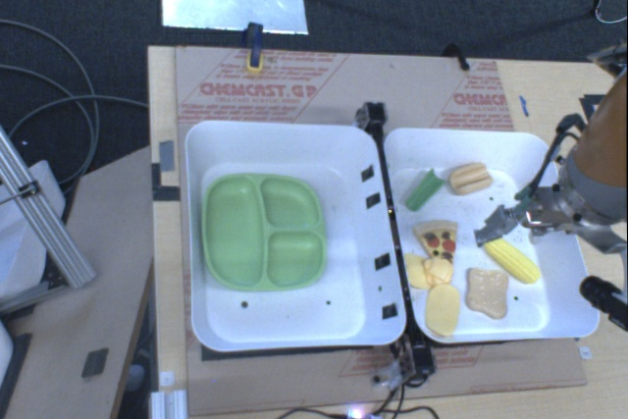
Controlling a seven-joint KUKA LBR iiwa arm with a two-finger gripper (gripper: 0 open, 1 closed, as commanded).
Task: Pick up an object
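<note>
Hovering over the right bin (422,150), the gripper (494,229) hangs just beside the yellow corn cob (514,261), which lies slightly nearer and to its right. Whether it is spread or closed, or grasps anything, cannot be told.

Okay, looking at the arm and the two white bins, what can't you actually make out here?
Camera view:
1. Arm: cut off by the right edge.
2. Right bin: right rim partly hidden behind the arm.
3. Tool and corn: touching or apart, too small to tell.
4. Pale yellow pieces below the pizza slice: too blurred to identify.
</note>
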